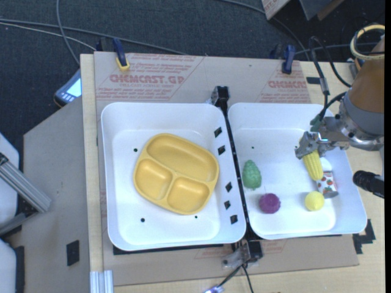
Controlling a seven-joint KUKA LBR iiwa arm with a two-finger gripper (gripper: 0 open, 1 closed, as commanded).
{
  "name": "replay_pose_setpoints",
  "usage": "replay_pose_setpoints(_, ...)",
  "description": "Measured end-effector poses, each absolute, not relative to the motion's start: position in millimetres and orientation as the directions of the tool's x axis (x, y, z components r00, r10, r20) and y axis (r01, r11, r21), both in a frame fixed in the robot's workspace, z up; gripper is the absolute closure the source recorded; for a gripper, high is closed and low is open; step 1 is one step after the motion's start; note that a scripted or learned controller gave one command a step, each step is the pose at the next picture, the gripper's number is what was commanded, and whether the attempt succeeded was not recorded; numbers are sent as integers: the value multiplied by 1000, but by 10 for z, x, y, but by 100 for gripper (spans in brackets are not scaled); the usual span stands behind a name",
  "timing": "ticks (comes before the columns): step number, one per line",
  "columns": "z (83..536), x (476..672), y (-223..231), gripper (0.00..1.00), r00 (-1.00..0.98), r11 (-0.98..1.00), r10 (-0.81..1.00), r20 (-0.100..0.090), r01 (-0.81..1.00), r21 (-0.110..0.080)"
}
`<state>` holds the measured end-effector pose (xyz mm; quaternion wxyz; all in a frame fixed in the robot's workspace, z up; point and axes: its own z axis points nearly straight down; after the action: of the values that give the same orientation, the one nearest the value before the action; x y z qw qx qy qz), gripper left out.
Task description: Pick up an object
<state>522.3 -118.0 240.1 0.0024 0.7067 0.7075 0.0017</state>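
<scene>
You see the gripper touching the ridged yellow corn cob in the right bin; its grip you cannot tell.

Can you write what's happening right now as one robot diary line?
hand: over right bin | touching corn | grip: unclear | plate: left bin

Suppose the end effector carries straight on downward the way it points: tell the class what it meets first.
Most likely the yellow corn cob right beneath the end effector, though height is hard to judge from this slanted view.
</scene>
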Motion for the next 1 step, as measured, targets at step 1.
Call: replay_pose_setpoints(1,2361,5317,-750,100,-5,5,1000,2,1000,1)
